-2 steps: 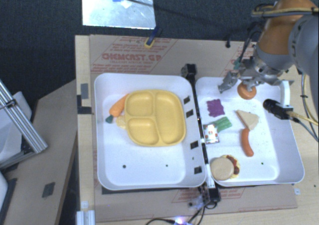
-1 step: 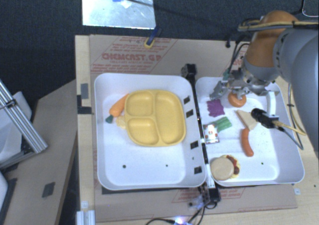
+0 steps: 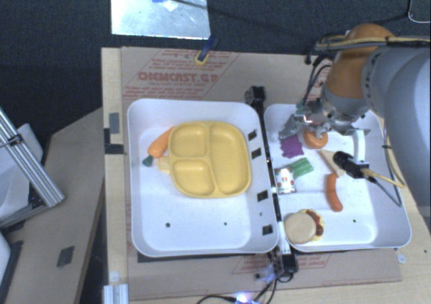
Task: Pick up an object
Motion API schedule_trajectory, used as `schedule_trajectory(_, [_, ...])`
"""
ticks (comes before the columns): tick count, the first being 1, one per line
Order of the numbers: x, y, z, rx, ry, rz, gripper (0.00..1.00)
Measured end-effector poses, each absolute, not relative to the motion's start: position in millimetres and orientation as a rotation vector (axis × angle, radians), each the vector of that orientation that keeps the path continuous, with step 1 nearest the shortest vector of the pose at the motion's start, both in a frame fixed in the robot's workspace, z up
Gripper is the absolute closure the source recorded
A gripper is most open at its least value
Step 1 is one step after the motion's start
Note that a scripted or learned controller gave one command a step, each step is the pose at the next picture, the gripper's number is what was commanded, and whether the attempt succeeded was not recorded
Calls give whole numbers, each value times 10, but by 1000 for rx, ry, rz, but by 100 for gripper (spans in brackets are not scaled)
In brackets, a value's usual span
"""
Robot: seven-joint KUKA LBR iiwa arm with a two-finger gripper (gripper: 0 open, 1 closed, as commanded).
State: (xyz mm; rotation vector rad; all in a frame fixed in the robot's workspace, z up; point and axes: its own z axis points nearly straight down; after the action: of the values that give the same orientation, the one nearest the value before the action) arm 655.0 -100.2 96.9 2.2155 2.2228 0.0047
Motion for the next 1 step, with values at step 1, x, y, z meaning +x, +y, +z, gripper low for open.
schedule_trajectory(1, [6556,-1003,1065,2213,2223,6,100])
